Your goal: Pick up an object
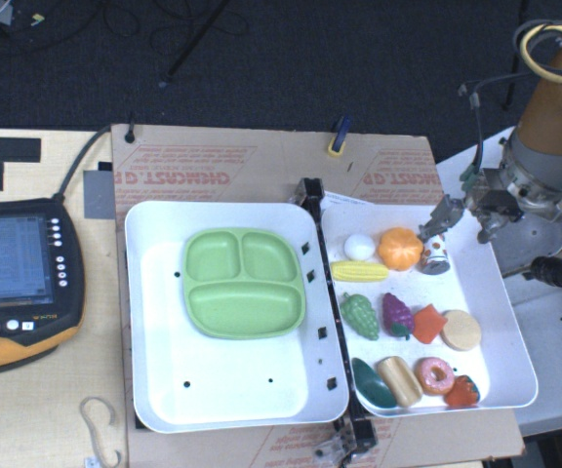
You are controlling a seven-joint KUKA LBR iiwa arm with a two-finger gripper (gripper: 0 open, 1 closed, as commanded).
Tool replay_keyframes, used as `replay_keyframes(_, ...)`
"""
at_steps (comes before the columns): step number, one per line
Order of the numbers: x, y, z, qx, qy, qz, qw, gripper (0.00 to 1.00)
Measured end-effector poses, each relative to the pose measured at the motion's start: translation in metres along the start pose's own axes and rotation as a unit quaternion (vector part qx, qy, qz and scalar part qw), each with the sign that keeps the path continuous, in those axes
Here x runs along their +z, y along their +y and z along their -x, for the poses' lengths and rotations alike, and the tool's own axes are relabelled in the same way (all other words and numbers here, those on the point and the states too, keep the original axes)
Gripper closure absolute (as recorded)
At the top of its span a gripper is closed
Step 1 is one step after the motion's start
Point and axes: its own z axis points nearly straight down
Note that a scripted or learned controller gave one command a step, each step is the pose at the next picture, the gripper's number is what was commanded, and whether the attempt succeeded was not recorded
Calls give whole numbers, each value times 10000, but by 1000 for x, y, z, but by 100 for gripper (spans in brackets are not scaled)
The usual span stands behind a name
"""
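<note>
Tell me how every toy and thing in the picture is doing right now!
gripper: over the right bin, beside the orange, nothing seen between its fingers
orange: lying in the right bin
white egg: lying next to the orange
corn: lying flat
donut: lying flat
green tray: flat in the left bin, right side up
teach pendant: screen lit

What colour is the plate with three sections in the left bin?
Light green. The divided plate shows clearly in the camera view, lying in the left white bin.
</note>
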Motion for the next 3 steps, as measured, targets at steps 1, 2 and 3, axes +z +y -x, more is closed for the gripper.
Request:
replay_keyframes(1,-4,1,0,-5,-7,38,10000,0)
replay_keyframes(2,61,-3,-4,-9,3,5,10000,0)
replay_keyframes(3,124,-9,-12,-10,5,6,10000,0)
